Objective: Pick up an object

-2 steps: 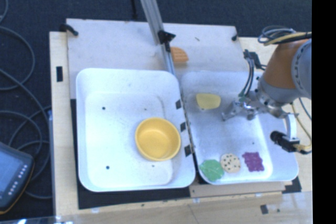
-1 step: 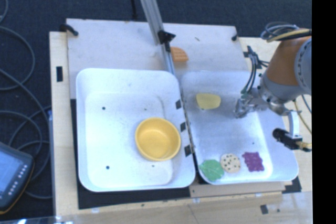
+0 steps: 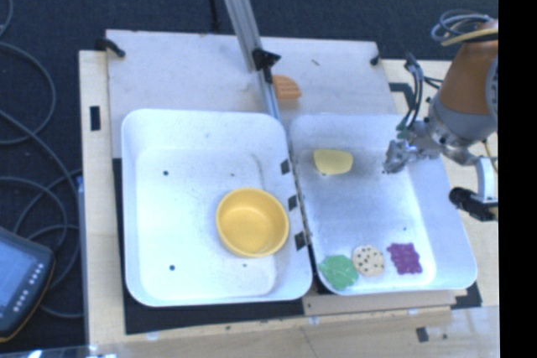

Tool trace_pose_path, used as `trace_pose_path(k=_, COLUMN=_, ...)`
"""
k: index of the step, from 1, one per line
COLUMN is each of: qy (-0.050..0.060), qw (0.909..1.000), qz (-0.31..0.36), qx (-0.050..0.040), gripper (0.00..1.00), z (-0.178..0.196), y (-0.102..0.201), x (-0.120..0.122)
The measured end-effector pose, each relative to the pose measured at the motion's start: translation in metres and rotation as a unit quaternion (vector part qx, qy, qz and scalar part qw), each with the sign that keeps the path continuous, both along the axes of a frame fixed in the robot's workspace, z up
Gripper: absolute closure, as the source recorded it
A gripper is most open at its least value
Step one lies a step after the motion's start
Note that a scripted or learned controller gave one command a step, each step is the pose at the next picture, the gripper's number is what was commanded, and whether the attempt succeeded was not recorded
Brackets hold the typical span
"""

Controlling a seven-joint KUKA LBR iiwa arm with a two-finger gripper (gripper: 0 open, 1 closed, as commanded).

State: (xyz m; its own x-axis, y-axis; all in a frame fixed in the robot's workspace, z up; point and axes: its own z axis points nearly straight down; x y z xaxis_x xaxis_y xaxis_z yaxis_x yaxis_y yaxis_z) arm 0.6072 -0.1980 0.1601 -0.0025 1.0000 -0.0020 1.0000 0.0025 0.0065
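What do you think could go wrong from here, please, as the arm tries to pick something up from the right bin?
1. The gripper hangs close to the right bin's far wall, so a descent there may strike the rim.
2. The yellow piece looks flat and low, so a grasp may slip off it.
3. The green piece, cookie and purple piece crowd the near edge; reaching for one may nudge another.

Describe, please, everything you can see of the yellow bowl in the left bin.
The yellow bowl is round, plain and smooth, and it looks like plastic. It stands upright with its opening up, and nothing shows inside it. It rests on the floor of the left bin, toward the right side, close to the wall shared with the other bin. Nothing else touches it; the hand is far away, over the right bin.
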Motion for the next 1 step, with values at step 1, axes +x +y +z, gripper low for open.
trace_pose_path(k=1, qy=0.0, qw=1.0, qz=0.001, qx=-0.0001, gripper=1.0, z=0.0451, y=0.0024, x=-0.001)
